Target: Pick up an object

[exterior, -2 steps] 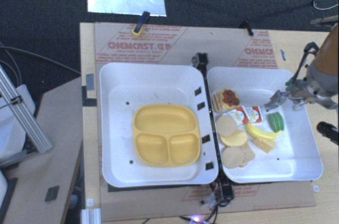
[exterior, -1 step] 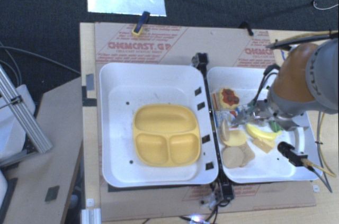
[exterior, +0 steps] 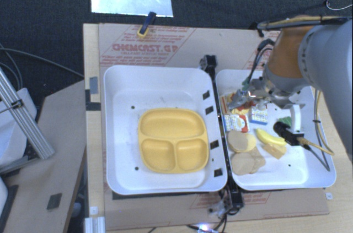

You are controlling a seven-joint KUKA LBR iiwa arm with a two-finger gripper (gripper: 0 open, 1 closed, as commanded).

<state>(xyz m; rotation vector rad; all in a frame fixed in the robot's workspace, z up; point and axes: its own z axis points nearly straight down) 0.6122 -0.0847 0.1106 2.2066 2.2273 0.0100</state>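
Hovering low over the crowded right bin (exterior: 317,174), the end effector (exterior: 244,97) looked to be at the reach-and-grasp step, with no object lifted yet.

It sat above the bin's upper left part, just beside a red and white packet (exterior: 236,120) and a small white carton (exterior: 259,115). How far open it was could not be told, and nothing showed in its hold. Nearer the camera lay tan round slices (exterior: 242,142), a yellow banana (exterior: 270,138) and a green scrap (exterior: 284,120), all packed close together. The left bin (exterior: 118,116) on the worktop (exterior: 165,42) carried a yellow divided plate (exterior: 172,138), well apart from the arm. By my judgement the packet was the likeliest target. The next move called for a short descent centred on one item, without pinching its neighbours, then a firm close and a straight lift clear of the bin wall.
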